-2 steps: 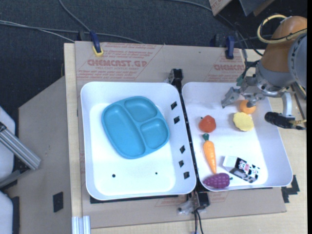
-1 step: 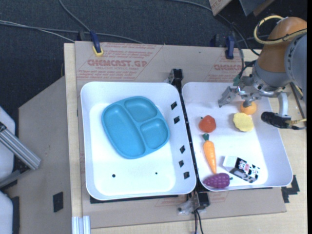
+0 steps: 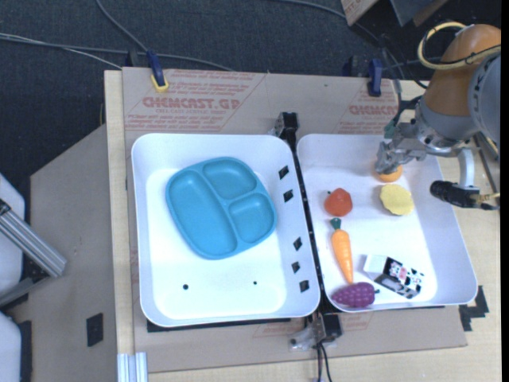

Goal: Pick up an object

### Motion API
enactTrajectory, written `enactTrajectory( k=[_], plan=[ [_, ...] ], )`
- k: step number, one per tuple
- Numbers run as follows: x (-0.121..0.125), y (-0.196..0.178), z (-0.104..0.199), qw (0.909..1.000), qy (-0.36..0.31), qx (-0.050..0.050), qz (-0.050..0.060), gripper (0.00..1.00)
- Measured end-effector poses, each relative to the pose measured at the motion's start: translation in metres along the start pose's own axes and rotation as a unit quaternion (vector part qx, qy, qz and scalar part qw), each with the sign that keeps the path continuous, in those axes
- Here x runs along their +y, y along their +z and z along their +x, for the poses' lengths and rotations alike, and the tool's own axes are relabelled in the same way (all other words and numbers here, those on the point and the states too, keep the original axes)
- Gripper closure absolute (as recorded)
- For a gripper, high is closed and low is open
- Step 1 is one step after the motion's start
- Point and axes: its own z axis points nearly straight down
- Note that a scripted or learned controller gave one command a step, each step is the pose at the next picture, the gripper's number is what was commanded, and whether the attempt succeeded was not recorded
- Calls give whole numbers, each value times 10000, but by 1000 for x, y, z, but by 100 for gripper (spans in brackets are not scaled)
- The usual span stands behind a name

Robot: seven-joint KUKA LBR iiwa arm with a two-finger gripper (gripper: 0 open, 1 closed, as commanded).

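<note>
Gripper (image 3: 389, 165) pressing down on orange object (image 3: 390, 176) near right bin (image 3: 445, 293) far edge, likely attempting grasp; opening — cannot tell.

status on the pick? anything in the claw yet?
Done: the arm has reached into the right bin, and the claw is down at its far end, right over a small orange object. In hand: nothing visibly held; the grip itself can't be made out. Left: grasp and lift. The tomato, carrot, yellow piece and grapes lie untouched.
</note>
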Motion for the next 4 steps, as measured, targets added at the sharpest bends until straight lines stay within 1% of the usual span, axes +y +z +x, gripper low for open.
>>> enactTrajectory(
  k=[1,2,3,4],
  plan=[
    [-1,-45,-1,10000,26,-24,4,100],
    [3,-91,4,10000,24,-21,0,100],
    [5,-139,-3,10000,26,-26,-3,100],
    [-2,-145,53,10000,2,0,41,100]
  ],
)
